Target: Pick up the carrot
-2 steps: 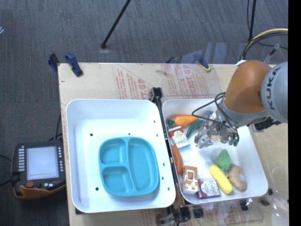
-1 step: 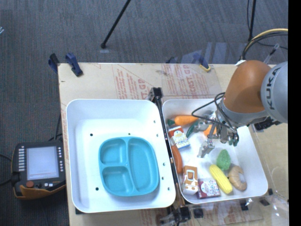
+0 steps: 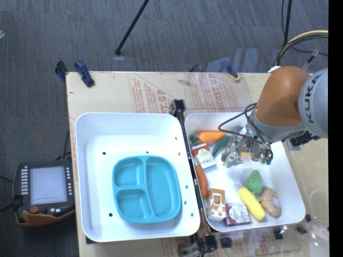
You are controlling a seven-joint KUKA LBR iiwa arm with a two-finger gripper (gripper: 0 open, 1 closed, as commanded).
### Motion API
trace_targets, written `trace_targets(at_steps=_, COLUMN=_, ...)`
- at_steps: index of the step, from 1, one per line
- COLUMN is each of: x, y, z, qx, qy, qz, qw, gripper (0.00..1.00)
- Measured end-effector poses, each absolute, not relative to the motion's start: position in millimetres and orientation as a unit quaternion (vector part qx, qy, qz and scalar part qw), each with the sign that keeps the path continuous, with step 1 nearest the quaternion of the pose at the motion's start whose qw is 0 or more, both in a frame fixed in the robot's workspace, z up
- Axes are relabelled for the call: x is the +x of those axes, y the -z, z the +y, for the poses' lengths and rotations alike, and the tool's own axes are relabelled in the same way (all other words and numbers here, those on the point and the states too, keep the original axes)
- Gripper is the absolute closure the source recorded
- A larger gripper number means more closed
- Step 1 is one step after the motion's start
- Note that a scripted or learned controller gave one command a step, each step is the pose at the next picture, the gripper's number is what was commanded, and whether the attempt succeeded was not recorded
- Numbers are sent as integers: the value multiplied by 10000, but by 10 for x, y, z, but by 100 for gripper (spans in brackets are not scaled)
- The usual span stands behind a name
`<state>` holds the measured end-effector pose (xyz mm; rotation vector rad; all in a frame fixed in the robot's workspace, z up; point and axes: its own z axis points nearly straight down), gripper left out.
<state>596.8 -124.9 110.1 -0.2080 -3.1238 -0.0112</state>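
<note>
The carrot (image 3: pixel 213 137), orange with a green top at its left end, lies near the far left corner of the right bin (image 3: pixel 293 180). My gripper (image 3: pixel 239 152) hangs over the middle of that bin, just right of and slightly nearer than the carrot's tip. Nothing visibly sits in the gripper. A dark green item (image 3: pixel 221 146) lies between the carrot and the gripper.
The right bin also holds a small carton (image 3: pixel 204 157), a reddish sausage (image 3: pixel 202 180), a green vegetable (image 3: pixel 255 181), a yellow corn cob (image 3: pixel 251 203), a pastry (image 3: pixel 271 202) and two small boxes (image 3: pixel 217 204). A blue divided plate (image 3: pixel 146 189) lies in the left bin (image 3: pixel 91 143).
</note>
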Motion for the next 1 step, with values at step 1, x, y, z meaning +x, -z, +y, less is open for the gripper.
trace_targets(at_steps=1, x=5925, y=-838, z=-1484, qx=-314, qy=11, qz=-9995, qw=21, gripper=100)
